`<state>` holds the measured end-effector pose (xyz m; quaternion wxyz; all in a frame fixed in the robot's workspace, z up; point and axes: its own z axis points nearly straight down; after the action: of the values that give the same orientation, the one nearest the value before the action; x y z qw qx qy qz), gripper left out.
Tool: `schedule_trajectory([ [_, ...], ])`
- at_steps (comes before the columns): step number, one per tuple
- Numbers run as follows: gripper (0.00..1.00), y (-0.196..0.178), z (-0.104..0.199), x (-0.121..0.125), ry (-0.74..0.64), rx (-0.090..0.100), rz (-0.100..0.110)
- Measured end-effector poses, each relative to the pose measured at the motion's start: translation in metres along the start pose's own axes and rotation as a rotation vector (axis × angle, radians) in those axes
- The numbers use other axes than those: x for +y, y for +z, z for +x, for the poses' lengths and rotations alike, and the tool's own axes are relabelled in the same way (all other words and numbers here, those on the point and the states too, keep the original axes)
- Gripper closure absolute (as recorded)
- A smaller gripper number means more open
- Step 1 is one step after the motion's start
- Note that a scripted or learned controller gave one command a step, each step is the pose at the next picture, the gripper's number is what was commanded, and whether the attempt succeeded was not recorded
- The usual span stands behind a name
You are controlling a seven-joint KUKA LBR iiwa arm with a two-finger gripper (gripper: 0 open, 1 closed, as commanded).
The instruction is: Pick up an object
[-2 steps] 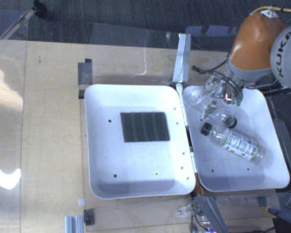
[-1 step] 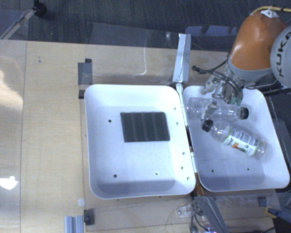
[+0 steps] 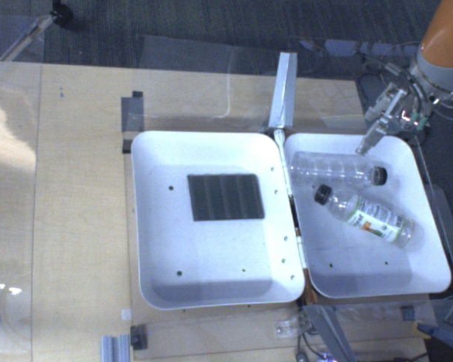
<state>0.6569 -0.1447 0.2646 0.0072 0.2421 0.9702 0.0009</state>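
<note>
The right bin (image 3: 430,266) holds two clear plastic bottles lying on their sides. One (image 3: 336,170) lies across the bin's upper part, its dark cap pointing to three o'clock. The labelled bottle (image 3: 368,219) lies at a slant just below it, cap toward ten o'clock; whether they touch is unclear.

The left bin (image 3: 147,202) carries only a dark ribbed pad (image 3: 225,197).

The gripper (image 3: 383,121) hangs over the right bin's one o'clock rim, near the capped end of the upper bottle. Its fingers appear slightly spread with nothing between them, probably poised to descend on that bottle.

One fixed overhead camera, slanted onto both bins (image 3: 211,145).
</note>
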Motion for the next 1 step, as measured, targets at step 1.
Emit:
schedule_trajectory([
  [1, 0.0, 0.1255, 0.0352, 0.0345, -0.054, 0.011, 0.002],
])
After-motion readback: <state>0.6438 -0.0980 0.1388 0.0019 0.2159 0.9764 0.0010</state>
